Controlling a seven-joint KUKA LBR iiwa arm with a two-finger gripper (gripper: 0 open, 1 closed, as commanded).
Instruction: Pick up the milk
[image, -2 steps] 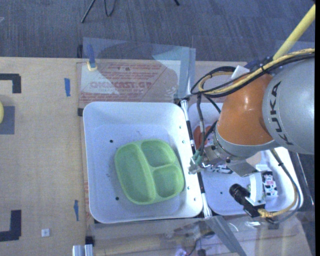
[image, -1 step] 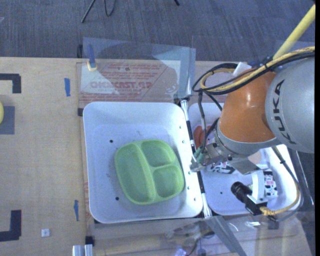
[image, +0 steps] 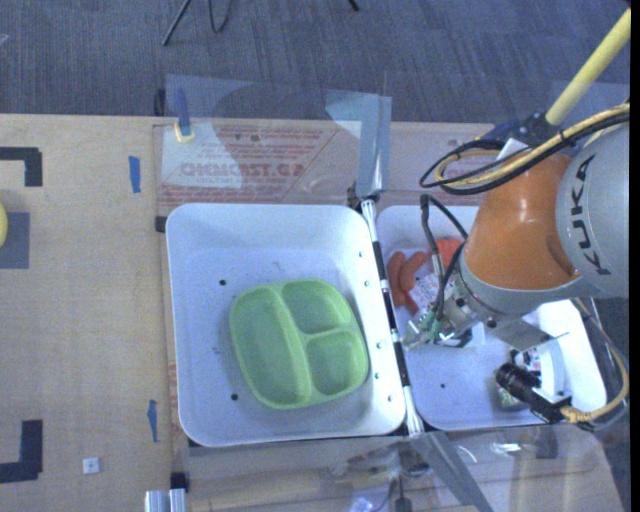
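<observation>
You are looking down on a wooden tabletop (image: 80, 300) that is carrying two shallow white bins side by side. The left bin (image: 190, 232) is holding a green plate (image: 298, 343) with three compartments, which is lying flat a little toward the near right part of the bin floor, just beside the wall that the two bins share.

The arm (image: 520, 240) is reaching in from the right, and its orange band is hanging over the middle of the right bin (image: 450, 400), covering much of it. The claw (image: 437, 322) is pointing down and to the left, sitting low over the left half of that bin, near the shared wall. The wrist is hiding it, so you cannot tell whether it is apart or together, and you are not seeing anything clamped in it.

A red-orange thing (image: 403, 272) is lying in the far left part of the right bin, just beside the shared wall and just above the claw in this view; the arm is covering part of it.

The milk (image: 572, 335) seems to be the bright white shape lying at the right side of the right bin, below the arm and well apart from the claw. Much of it is hidden, so you cannot be sure of it.

Beyond the bins, a clear sheet with red print (image: 250, 165) is lying on the tabletop, and a strip of blue tape (image: 134, 175) is sticking to the wood to its left.
</observation>
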